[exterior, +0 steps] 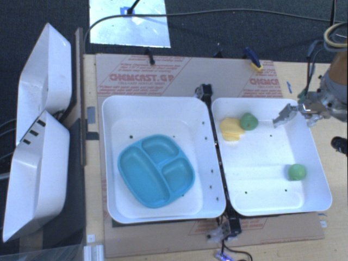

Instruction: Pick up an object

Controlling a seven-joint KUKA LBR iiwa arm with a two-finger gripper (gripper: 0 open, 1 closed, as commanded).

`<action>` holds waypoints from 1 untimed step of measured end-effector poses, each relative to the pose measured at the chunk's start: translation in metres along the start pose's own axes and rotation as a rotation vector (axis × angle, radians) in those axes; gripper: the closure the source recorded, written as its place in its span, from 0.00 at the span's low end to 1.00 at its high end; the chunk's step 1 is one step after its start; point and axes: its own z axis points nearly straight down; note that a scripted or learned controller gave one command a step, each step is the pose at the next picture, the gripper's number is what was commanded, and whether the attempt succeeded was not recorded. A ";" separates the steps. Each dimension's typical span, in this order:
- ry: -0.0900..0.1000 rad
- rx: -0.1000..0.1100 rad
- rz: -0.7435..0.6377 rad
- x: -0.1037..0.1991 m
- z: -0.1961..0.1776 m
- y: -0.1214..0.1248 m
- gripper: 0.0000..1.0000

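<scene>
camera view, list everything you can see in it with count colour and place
bins: 2, white, side by side on the bench
divided plate: 1, blue, in the left bin
yellow object: 1, yellow, right bin, far left corner, touching a green ball
green balls: 2, green, right bin; one by the yellow object, the other near the right wall
spare bins: 2, white, tilted at the left off the bench
clamp: 1, blue and yellow, far edge of the bench
gripper: 1, grey, over the right bin's far right corner, holding nothing
arm: 1, grey with orange band, at the right
</scene>
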 end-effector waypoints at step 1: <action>0.003 0.009 0.000 0.017 0.137 -0.014 0.00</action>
